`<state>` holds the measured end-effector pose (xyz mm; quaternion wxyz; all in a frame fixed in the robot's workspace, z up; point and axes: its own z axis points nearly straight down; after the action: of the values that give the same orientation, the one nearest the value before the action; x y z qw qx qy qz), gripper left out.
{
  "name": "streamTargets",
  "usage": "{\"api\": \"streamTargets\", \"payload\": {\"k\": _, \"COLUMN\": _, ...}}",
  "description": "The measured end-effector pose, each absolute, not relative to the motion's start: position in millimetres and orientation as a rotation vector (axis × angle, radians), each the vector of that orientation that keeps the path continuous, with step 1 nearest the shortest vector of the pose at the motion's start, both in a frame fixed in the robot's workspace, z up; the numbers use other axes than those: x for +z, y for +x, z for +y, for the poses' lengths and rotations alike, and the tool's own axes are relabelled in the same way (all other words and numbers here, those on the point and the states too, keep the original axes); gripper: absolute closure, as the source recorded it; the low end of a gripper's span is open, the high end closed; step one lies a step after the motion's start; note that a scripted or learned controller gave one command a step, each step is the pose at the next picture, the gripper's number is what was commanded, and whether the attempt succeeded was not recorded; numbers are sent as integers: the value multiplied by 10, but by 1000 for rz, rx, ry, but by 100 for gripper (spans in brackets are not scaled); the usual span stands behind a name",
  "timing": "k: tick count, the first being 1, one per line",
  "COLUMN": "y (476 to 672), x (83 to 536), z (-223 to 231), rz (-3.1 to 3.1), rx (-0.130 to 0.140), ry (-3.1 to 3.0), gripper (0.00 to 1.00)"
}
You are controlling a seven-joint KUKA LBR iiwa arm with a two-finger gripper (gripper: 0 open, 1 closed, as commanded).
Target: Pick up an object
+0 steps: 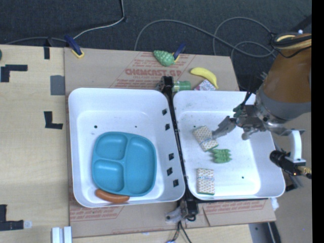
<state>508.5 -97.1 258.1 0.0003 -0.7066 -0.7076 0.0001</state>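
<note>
Patterned block [202, 137]: in the right bin [253, 189], left of its middle, lying flat and turned at a slant.

Farthest left, on the cardboard-covered surface [101, 70], the left bin [81, 105]. Inside it a blue divided plate [124, 163], with an orange sausage-shaped toy [112, 196] touching the plate's near edge, partly tucked under it.

Behind the bins, near where they meet, a green toy [164, 57] on the cardboard; just right of that, a yellow banana [204, 76], close to the right bin's far rim.

In the right bin, besides the block by the gripper: a second patterned block [205, 181] near the front wall, well apart from the first, and a small green leafy toy [221, 156] between the two, slightly to the right, just beside the first block.

Gripper [217, 131] low over the right bin, reaching leftward, tip at the first block's right edge, seemingly touching it. Spread or pressed together: cannot tell from this angle. Nothing seen pinched.

Farthest right, the arm [286, 85], orange band above grey wrist.
</note>
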Motion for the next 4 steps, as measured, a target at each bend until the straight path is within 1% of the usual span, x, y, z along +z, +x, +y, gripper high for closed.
{"api": "streamTargets", "payload": {"k": 1, "y": 5253, "x": 1680, "z": -1226, "rz": -2220, "rx": 2, "ry": -2219, "gripper": 0}}
{"api": "streamTargets", "payload": {"k": 2, "y": 5406, "x": 893, "z": -1245, "rz": -2230, "rx": -8, "ry": -2228, "gripper": 0}}
{"api": "streamTargets", "payload": {"k": 3, "y": 5639, "x": 861, "z": -1171, "rz": -2224, "rx": -2, "ry": -2223, "gripper": 0}}
{"api": "streamTargets", "payload": {"k": 4, "y": 6122, "x": 861, "z": -1082, "rz": -2226, "rx": -4, "ry": -2222, "gripper": 0}}
